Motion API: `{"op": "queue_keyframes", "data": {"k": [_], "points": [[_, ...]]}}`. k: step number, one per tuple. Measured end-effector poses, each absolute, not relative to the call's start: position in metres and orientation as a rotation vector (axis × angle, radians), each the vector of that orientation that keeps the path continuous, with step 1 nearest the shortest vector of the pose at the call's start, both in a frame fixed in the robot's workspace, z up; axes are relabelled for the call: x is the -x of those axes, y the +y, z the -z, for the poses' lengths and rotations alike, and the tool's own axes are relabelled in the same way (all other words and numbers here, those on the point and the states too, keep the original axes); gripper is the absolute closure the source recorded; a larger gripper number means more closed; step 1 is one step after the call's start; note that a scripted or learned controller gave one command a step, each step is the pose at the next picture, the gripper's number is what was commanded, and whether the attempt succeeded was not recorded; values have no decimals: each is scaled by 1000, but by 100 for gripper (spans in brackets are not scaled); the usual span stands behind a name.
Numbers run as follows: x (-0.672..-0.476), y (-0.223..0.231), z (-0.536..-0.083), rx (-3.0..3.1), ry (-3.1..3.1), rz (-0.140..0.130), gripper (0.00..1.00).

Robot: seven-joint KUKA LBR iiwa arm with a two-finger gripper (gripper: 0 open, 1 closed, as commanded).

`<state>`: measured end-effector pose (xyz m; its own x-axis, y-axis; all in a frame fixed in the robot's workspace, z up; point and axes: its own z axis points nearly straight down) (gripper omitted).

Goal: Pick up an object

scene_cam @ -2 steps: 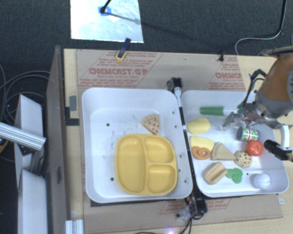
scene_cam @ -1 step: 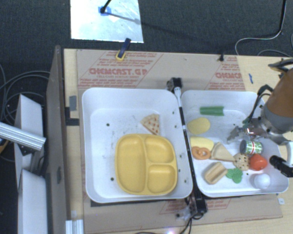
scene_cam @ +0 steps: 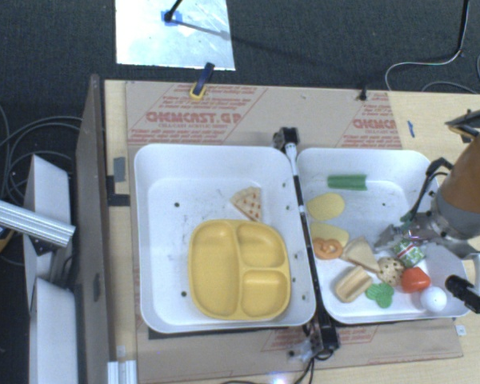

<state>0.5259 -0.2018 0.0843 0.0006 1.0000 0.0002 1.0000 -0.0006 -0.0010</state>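
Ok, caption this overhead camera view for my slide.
Claw reaches into the right bin of toy food; yellow divided tray sits in the left bin.

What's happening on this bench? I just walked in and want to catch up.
A robot arm reaches in from the right over the right bin, its gripper low among a pile of toy food. Nothing is visibly held yet. The left bin holds a yellow divided tray and a waffle piece.

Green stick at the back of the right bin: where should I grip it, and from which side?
Take the green stick at its middle, coming straight down, fingers closing across its narrow width. It lies flat, long axis left-right, with bare floor of the right bin around it.
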Motion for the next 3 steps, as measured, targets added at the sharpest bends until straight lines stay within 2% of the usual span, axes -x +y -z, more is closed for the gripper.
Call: {"op": "queue_keyframes", "data": {"k": [1,2,3], "points": [[-529,-202,-96,2224,-2226,6,100],[-571,-134,-84,2211,-2235,6,100],[-595,-67,-191,2213,-2241,16,100]]}}
